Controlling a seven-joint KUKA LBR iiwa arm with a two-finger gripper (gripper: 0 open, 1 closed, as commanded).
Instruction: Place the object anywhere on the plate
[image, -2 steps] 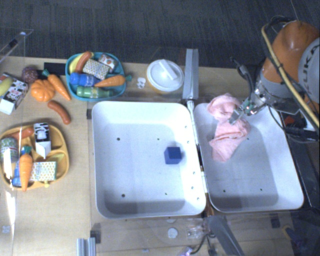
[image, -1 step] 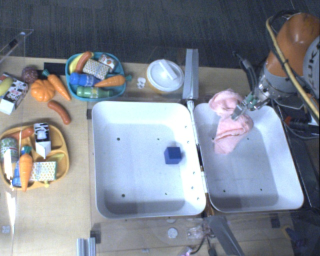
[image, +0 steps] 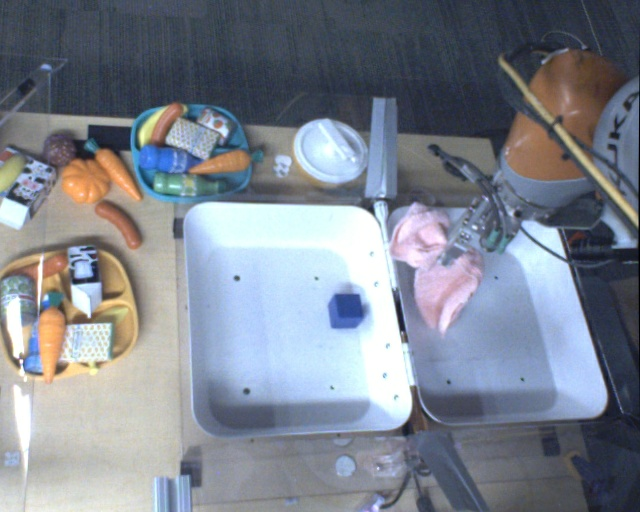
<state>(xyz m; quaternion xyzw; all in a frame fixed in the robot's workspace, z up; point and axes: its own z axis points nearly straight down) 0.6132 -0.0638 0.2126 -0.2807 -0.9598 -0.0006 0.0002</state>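
Left bin (image: 220, 400): blue block (image: 347, 309), loose near centre. Right bin (image: 560, 390): pink cloth (image: 440, 285) bunched at its far left corner, gripper (image: 470, 240) low over it; finger state unclear, likely attempting a grasp. Beyond: white plate (image: 330, 152).

No legible text on any item or packaging.

Bench and floor from above

A pale wooden bench (image: 150, 420) filled the view from nine to six o'clock; dark grey ribbed carpet (image: 250, 50) ran across twelve o'clock under even, soft light.
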